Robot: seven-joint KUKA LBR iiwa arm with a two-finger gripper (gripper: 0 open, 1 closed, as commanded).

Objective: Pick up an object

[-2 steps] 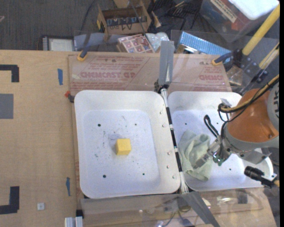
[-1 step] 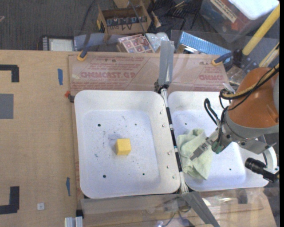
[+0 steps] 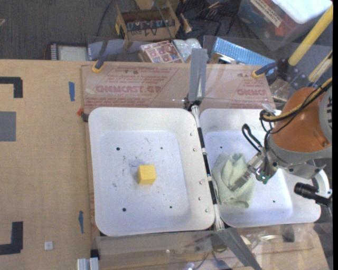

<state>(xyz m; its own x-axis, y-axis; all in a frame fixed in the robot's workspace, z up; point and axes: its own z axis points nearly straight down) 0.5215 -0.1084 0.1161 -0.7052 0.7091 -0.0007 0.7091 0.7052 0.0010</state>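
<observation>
Block (image 3: 147, 174) left bin, cloth (image 3: 232, 179) right.

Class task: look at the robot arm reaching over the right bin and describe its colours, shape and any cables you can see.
The grey KUKA arm has a broad, rounded orange band above its wrist. Black cables loop beside it. The slim metallic two-finger gripper shows a small green light near its base.

Probably a robotics lab: cluttered cables (image 3: 248, 16), taped plywood bench (image 3: 42, 158).

A small yellow cube (image 3: 147, 174) lies flat mid-left bin; a crumpled pale green cloth (image 3: 232, 179) at nine o'clock in the right bin
</observation>
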